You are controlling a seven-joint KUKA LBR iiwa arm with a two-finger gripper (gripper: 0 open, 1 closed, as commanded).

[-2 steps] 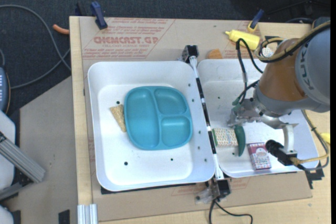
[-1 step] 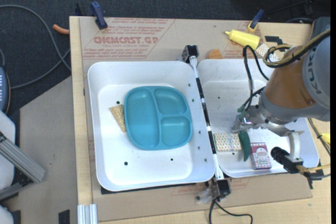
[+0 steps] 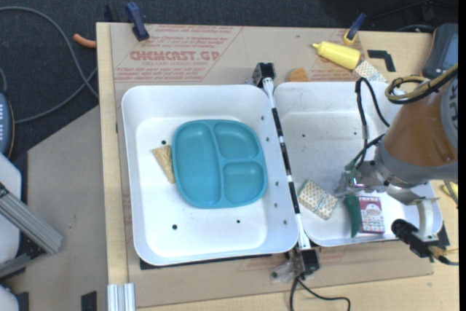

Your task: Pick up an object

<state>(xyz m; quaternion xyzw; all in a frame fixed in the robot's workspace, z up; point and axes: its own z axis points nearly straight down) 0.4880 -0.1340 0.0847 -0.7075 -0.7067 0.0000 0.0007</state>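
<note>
Nearest lies the red-and-white carton (image 3: 370, 215) in the right bin (image 3: 320, 102), just below the gripper (image 3: 352, 182). Its long axis runs toward the camera. The jaw state I cannot tell.

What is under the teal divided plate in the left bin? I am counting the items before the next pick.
A tan cracker-like piece pokes out from beneath the teal divided plate's left edge. The part of it under the plate is covered.

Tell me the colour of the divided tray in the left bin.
Teal blue, a plain divided tray; the camera view shows it clearly.
</note>
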